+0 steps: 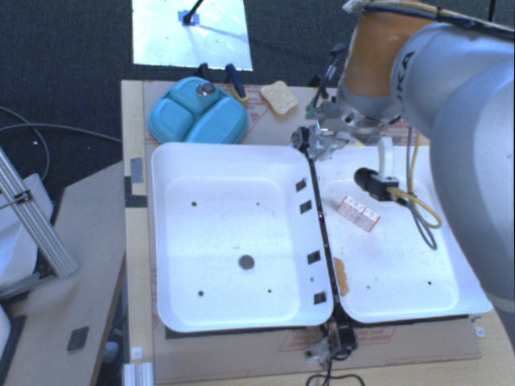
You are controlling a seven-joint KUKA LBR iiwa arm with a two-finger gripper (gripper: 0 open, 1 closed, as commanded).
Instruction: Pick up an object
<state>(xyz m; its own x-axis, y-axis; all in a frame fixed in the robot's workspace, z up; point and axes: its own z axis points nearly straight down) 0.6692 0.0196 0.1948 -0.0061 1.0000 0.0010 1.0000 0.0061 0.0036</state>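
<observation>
While the arm is reaching in from the right, its gripper (319,141) is hanging over the far end of the ridge where the two white bins meet. At this slant it cannot be told whether the gripper is open or closed, and nothing is showing in its grasp. Its position looks like a hover rather than a commitment, since no loose thing is lying beneath it.

The likely candidates are sitting elsewhere. A small pink-and-white box (358,213) is lying flat on the floor of the right bin (418,300), nearer than the gripper and apart from every wall. An orange piece (340,276) is resting close against that bin's left wall, just beside the ridge. A small dark disc (246,261) is lying alone in the middle of the left bin (173,215).

Judging by the room around each, the box is offering the easiest approach, with bare floor on all sides. The orange piece is looking awkward, since the wall is crowding one side. A black fitting (375,183) with a yellow cable (426,215) is hanging near the box and may be getting in the way. Beyond the bins, a blue container (197,112) and a yellow sponge (279,97) are resting on the bench.
</observation>
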